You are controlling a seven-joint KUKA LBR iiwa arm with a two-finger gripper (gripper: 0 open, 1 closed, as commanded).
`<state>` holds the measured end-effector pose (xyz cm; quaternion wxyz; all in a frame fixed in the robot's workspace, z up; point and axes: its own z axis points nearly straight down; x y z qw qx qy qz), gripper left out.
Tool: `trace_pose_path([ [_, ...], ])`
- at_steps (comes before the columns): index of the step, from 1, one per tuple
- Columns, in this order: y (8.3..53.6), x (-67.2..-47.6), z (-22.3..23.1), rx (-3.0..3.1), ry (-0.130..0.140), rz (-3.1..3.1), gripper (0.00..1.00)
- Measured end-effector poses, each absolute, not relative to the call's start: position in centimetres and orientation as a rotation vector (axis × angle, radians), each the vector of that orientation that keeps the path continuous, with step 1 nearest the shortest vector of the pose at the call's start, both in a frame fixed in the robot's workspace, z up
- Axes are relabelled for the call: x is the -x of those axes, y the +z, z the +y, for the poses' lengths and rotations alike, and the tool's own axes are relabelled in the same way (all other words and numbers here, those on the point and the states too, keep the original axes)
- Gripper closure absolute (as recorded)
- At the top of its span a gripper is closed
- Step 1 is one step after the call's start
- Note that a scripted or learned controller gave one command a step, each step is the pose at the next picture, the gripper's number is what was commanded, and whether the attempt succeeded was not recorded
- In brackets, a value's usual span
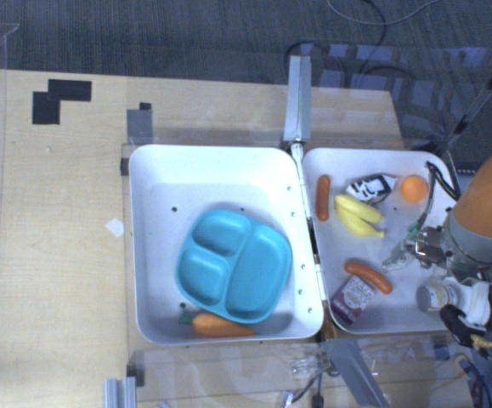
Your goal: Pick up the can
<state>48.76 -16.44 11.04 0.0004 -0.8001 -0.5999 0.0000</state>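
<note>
The hand (403,253) sits low over the right bin (339,164), metal fingers spread wide with nothing between them. The can (353,298) lies on its side at the bin's front edge, left of and nearer than the hand, touching a sausage (369,276) that's between them. Bananas (358,214), an orange (413,189) and another sausage (323,197) crowd the back. Left bin (152,228) holds a blue tray (234,264) and a carrot (220,325)

Can (353,298) in right bin (398,323)
</note>
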Motion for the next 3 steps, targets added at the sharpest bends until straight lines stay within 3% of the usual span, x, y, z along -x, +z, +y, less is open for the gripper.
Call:
trace_pose_path([
  [1,13.9,-48.8,-16.5,2.618,-0.001,-1.736,0.0],
  [2,8.8,-49.0,-18.2,2.665,-0.011,-1.671,0.0],
  [3,9.5,-48.8,-16.6,2.736,-0.001,-1.543,0.0],
])
